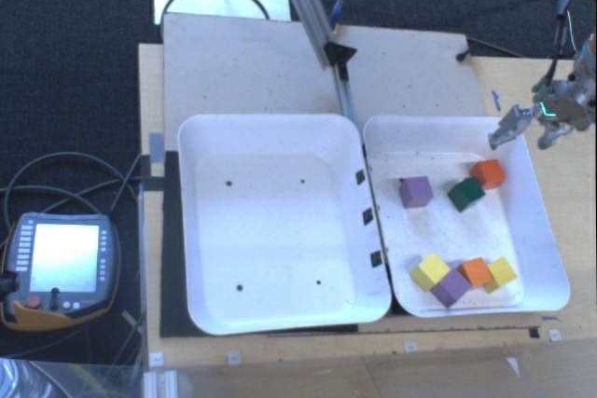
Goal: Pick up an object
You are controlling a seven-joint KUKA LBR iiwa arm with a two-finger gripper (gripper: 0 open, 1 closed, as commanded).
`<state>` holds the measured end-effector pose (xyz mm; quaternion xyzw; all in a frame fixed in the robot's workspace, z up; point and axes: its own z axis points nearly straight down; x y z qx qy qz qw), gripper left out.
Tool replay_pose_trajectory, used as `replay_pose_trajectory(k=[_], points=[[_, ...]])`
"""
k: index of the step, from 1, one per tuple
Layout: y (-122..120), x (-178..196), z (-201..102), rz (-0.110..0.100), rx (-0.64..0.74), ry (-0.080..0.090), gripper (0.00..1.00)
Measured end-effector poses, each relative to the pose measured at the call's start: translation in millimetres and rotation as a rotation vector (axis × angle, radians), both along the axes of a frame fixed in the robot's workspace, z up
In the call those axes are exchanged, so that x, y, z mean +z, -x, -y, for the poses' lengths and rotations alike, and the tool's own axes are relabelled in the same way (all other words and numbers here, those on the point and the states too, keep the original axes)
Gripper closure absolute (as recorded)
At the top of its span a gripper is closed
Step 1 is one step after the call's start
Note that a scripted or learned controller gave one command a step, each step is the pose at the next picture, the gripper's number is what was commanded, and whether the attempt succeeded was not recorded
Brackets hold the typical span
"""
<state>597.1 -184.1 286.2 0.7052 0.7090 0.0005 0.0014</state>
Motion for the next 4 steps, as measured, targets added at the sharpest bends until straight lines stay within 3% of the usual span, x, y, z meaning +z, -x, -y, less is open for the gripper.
replay_pose_trajectory(k=[3,4], points=[[4.5,-154.2,-9.4,-0.005,-0.003,-0.002,0.00],[2.6,-140.4,-8.5,0.002,-0.001,0.000,1.00]])
